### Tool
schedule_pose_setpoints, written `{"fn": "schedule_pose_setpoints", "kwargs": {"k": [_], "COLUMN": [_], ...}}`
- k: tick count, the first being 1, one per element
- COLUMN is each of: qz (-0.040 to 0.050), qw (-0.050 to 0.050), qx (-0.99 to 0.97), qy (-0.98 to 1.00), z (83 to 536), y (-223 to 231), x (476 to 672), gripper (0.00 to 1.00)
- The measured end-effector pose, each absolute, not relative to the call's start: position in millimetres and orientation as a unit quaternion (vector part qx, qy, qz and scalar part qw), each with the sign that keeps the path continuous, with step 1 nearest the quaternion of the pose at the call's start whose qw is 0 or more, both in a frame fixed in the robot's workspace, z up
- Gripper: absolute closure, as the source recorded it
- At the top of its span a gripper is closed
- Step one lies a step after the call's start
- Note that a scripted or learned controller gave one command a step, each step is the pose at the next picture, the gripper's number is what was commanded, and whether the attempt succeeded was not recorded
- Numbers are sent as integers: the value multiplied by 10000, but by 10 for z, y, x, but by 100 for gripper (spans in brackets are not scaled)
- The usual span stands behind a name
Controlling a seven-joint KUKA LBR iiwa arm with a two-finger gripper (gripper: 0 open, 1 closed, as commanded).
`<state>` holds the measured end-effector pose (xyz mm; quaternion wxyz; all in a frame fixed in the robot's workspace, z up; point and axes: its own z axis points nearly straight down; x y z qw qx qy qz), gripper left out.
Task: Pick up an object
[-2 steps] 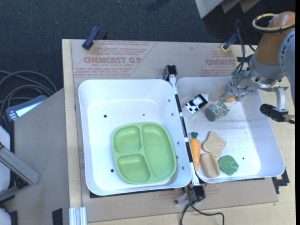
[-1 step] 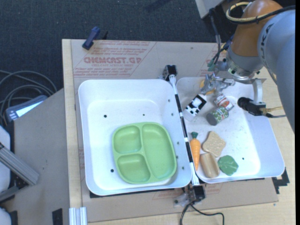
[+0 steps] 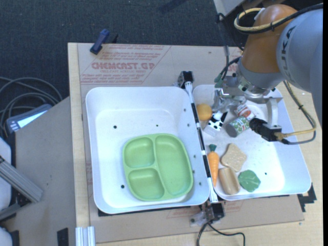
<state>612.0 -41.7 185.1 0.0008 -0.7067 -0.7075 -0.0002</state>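
Nearest the lens: black clip at the bottom centre of the frame, where the two bins meet.

My fingers are low over the upper left part of the right bin, in the upper right of the frame. Open or closed: cannot tell, since the wrist hides them from this angle. I see nothing clearly held between them.

Just below the fingers: a small black-and-white toy and a tilted can, close together. Touching or only near me: cannot tell. A yellow piece lies to their left against the bin wall.

Further down the same bin: carrot along the left wall, bread slice beside it, roll below, green leaf to its right. All resting on the bin floor.

Left bin: green divided plate, lying flat, well apart from me.

Status, my judgement: approach done and I am down at the pile. No grasp confirmed and nothing lifted. Still to do: secure one item, likely the can or the toy, and raise it clear of the bin.
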Motion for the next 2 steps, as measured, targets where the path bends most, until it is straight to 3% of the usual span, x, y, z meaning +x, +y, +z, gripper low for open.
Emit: {"fn": "schedule_pose_setpoints", "kwargs": {"k": [1, 2], "qz": [3, 2], "qw": [8, -12], "qx": [-7069, -7075], "qy": [-7073, -7067], "z": [1847, 1574], "y": [-424, -1017], "x": [6117, 6509], "gripper": [0, 0]}}
